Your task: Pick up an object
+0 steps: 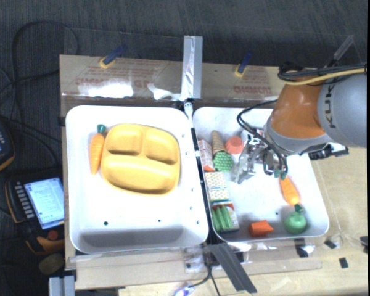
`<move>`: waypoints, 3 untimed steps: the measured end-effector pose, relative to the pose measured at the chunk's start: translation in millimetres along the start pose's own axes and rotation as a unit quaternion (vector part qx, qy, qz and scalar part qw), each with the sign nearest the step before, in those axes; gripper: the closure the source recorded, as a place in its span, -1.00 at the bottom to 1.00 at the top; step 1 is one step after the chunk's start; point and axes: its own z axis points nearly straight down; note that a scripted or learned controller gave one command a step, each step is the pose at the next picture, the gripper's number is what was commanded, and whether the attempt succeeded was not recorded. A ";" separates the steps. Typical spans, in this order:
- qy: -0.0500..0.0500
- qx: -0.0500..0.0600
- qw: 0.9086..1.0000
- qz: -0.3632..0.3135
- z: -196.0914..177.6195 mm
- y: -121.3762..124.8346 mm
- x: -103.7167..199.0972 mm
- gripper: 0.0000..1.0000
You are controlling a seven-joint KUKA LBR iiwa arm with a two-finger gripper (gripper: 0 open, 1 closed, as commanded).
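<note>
Objects for picking all lie loose in the right bin (pixel 317 193); the pincer (pixel 257 162) hangs low among them, its state impossible to tell, with an orange carrot (pixel 289 190) just beside it, so lifting appears undone.

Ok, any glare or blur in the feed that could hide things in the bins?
Camera view: glare on the plastic sheet behind the bins; soft shadow along the left bin near wall; gripper slightly blurred; right bin evenly lit.
</note>
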 end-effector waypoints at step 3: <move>0.004 -0.001 0.996 -0.089 2.5 -88.8 5.7 -1.00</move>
